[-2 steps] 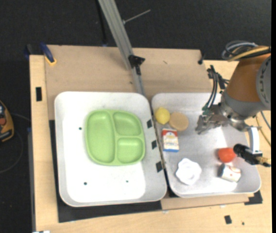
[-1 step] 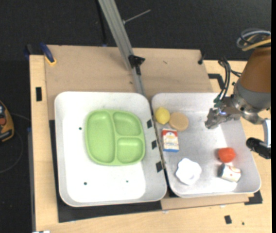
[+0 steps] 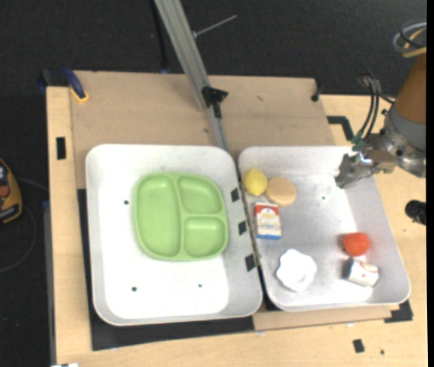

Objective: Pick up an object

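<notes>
Grey gripper (image 3: 348,173) hangs over the right bin's (image 3: 320,304) far corner with nothing between its fingers, and whether they are spread I cannot tell, so the pick is not yet made; nearest lies the orange ball (image 3: 357,243), well apart.

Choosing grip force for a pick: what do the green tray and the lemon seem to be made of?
Green tray: likely moulded plastic, matte, uniform colour with rounded compartment walls. Lemon: probably a plastic toy, smooth and evenly yellow, though at this size real fruit cannot be ruled out.
</notes>
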`<act>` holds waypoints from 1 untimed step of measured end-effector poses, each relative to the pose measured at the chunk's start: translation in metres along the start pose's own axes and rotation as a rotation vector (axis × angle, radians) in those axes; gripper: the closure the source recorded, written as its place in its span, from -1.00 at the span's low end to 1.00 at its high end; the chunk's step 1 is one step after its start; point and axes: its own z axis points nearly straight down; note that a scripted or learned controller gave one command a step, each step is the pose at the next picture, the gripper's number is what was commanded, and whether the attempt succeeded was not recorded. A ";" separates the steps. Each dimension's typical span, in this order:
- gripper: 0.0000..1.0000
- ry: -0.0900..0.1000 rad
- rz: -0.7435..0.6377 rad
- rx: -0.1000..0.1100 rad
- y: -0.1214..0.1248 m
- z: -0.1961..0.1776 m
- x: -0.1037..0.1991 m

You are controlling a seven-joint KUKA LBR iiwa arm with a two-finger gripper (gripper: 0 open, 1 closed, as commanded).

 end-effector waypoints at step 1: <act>1.00 0.002 -0.003 0.007 0.011 0.008 0.043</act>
